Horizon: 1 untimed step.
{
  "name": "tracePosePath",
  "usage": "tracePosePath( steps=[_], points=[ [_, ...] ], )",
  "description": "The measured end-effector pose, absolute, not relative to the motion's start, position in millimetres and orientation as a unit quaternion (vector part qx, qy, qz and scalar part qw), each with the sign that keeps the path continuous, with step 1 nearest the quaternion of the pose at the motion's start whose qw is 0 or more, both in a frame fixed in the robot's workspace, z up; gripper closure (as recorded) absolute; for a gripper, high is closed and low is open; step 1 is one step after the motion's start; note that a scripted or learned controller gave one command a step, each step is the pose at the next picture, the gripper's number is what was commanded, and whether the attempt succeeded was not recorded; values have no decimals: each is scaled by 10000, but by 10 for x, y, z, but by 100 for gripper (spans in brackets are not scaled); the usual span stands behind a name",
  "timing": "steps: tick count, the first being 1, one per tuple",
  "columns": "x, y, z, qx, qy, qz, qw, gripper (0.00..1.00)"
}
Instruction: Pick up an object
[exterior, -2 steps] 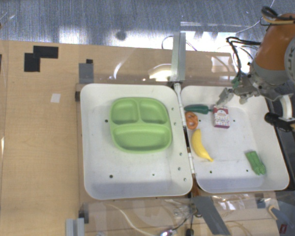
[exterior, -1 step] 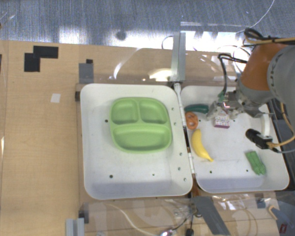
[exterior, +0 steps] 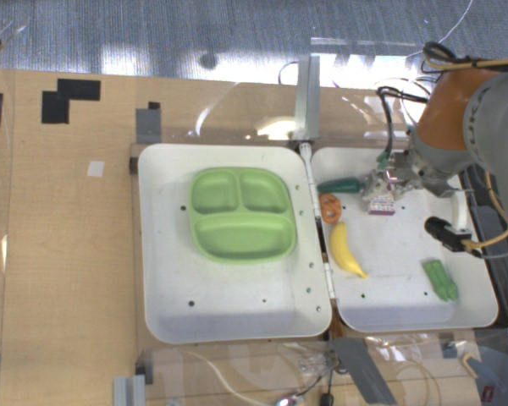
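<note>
Beside a curved yellow banana (exterior: 347,251), the metal hand (exterior: 381,200) hovers, grip state unclear.

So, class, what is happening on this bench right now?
A grey robot arm with an orange band reaches in from the right, its gripper low over the right bin. That bin holds a banana, a green-handled tool, a small orange item and a green object. The left bin holds a green divided plate. Nothing looks lifted yet.
</note>
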<state>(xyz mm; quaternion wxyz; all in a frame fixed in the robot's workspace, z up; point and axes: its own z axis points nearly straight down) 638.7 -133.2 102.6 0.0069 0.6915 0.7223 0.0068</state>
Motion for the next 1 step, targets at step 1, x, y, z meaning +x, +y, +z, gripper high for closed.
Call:
tracePosePath(
  steps=[1],
  points=[
    [6357,-926,2053,6715,7410,23,27,100]
  ],
)
